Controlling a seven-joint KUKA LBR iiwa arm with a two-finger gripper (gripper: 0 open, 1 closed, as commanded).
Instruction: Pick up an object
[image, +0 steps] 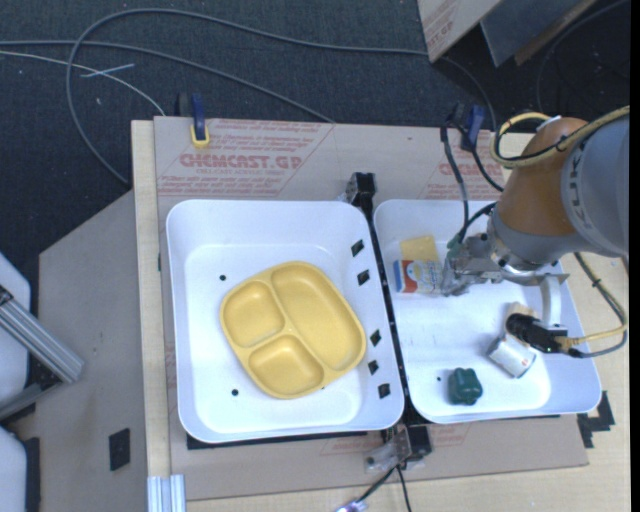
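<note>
- The gripper (452, 276) sits low in the right bin (430, 395), at a small packet (418, 266) with a yellow top and a red-and-white face; I cannot tell how it is set or whether it grips anything.
- The packet lies flat near the bin's upper left; it looks light and thin, probably best pinched across its short edges.
- Nearer the front lie a green object (464, 386) and a white cylinder (511, 355).
- A yellow divided tray (291, 328) rests in the left bin (190, 300).

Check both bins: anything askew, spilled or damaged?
Nothing spilled or broken. The yellow divided plate lies skewed in the left bin. In the right bin, the white cup lies on its side near the green object.
</note>
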